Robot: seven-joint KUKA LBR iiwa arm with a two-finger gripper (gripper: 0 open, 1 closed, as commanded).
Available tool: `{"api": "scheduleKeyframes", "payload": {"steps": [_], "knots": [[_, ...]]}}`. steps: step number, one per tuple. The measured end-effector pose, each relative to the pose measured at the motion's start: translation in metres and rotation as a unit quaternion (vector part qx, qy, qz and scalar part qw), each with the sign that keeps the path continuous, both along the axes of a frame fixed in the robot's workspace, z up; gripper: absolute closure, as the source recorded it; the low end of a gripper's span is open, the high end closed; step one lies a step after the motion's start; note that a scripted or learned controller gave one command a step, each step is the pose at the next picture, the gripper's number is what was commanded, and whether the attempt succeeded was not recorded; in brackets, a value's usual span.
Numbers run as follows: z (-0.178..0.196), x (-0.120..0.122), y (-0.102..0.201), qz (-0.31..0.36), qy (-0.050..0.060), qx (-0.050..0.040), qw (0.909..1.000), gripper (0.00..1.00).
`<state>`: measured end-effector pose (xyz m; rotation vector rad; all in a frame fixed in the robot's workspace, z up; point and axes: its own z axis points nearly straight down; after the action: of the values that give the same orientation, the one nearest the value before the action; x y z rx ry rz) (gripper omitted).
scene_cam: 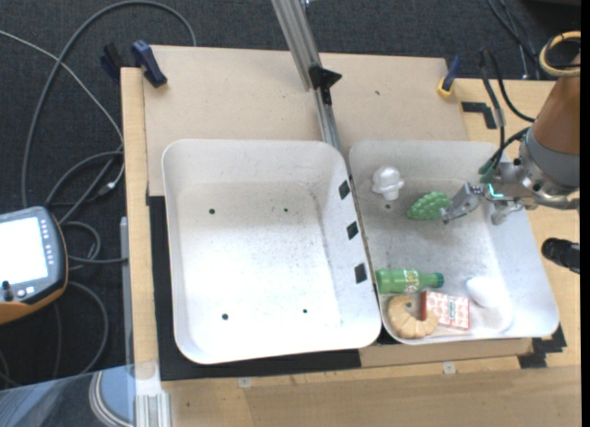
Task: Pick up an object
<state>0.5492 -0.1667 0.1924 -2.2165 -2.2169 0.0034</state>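
The right bin [516, 259] holds several objects. A green bumpy object [427, 205] lies near its back middle, and a small white knob-shaped object [387, 181] lies to its left. My gripper [470, 206] hangs low over the bin, just right of the green object; its metal tip is close to that object's right end, and I cannot tell whether they touch. Along the bin's front lie a green bottle [408, 279], a tan ring-shaped pastry [412, 316], a red and white packet [447, 311] and a white rounded object [486, 292].
The left bin [184, 231] stands beside the right one, with a row of black clips along the shared wall. A metal pole [300, 24] rises from the back of the bench. Cables trail at the right behind the arm.
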Motion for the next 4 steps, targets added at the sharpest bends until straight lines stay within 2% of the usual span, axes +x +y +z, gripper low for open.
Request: {"api": "scheduleKeyframes", "payload": {"steps": [1,2,3,4], "knots": [[0.002,0.001,0.0,0.0,-0.002,-0.0006,1.0,0.0],[-0.061,0.002,0.003,0.0,0.001,0.0001,1.0,0.0],[-0.103,0.001,0.004,0.0,0.0,-0.0001,1.0,0.0],[-0.089,0.003,0.004,0.001,-0.004,-0.0009,1.0,1.0]]}}
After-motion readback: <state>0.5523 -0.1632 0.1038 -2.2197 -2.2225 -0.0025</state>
